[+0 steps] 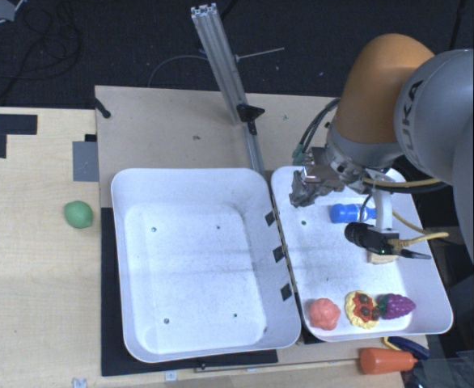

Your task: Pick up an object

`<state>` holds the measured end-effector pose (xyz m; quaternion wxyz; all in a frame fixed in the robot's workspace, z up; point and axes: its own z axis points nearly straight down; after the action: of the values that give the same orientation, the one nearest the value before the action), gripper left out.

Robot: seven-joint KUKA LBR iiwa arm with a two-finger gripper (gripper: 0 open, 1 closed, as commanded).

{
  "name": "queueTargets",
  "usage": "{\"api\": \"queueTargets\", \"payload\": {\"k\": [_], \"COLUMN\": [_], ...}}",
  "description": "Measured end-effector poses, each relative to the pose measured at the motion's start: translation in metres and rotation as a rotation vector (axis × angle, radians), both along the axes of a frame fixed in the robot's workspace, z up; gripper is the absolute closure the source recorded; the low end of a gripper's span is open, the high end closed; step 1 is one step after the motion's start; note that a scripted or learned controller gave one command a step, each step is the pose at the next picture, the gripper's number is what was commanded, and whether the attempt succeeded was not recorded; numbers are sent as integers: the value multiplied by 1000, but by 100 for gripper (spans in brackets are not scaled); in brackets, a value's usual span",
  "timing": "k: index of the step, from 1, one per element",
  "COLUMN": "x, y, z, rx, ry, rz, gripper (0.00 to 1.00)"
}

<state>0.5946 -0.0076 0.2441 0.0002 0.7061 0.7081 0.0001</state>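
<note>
1. Camera view from above, at a slant: two white bins side by side on a bench, left bin and right bin.
2. Grey arm reaching in from the right, orange band above the wrist.
3. Gripper low over the back left part of the right bin; fingers too dark and small to judge, so cannot tell whether open or closed, and nothing seen between them.
4. Blue block just right of the gripper, lying in the right bin.
5. Along the front of that bin: pink ball, yellow toy, purple grapes.
6. Green ball on the bench, left of the left bin.
7. Orange carrot on the bench, just in front of the right bin.
</note>
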Motion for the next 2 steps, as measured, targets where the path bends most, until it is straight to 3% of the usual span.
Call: {"api": "queueTargets", "payload": {"k": [2], "x": [34], "y": [98], "z": [2], "rx": [1], "ry": [1], "rz": [0], "gripper": [100]}}
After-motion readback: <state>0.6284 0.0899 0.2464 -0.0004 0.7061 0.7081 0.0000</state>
